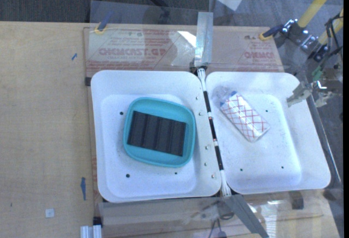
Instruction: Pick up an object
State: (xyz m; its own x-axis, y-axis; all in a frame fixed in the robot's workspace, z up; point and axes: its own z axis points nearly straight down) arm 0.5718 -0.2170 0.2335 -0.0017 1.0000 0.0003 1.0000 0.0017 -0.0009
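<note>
Grey arm (319,76) poised at right bin's (283,169) right edge.

Lighting: bright, even, slightly cool. White bins (109,90) near overexposed; clear sheet (180,46) at 12 o'clock shows glare. Focus soft; shadows faint.
</note>
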